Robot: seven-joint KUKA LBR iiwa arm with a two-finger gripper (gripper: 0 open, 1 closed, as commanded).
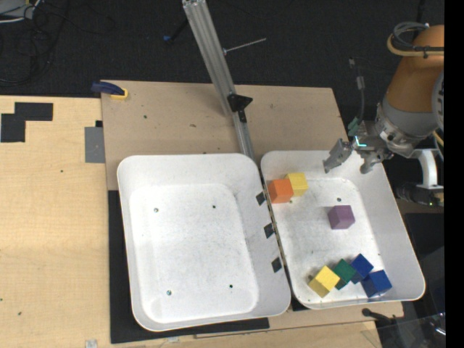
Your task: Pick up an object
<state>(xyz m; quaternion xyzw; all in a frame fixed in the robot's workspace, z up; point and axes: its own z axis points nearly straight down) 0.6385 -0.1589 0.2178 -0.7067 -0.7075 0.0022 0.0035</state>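
- A light wooden bench (181, 122) seen from above at a slant carries two shallow white bins side by side.
- The left bin (138, 194) is the wider of the two. The right bin (406, 252) holds all the small blocks.
- The grey arm with an orange band (415, 71) reaches in from the right. Its gripper (355, 158) hangs above the right bin's far rim, fingers spread apart and holding nothing.
- The purple block (341, 217) sits alone near the middle of the right bin, well apart from the others. It looks like a small, rigid, light cube, probably smooth-faced, so a firm pinch on two opposite flat sides should hold it. It seems the easiest pick, with free space all round.
- An orange block (280, 190) and a yellow block (296, 183) touch each other near the bin's left wall, leaving less room for fingers.
- At the near edge a second yellow block (324, 280), a green block (344, 272) and two blue blocks (370, 275) huddle together, likely awkward to separate.
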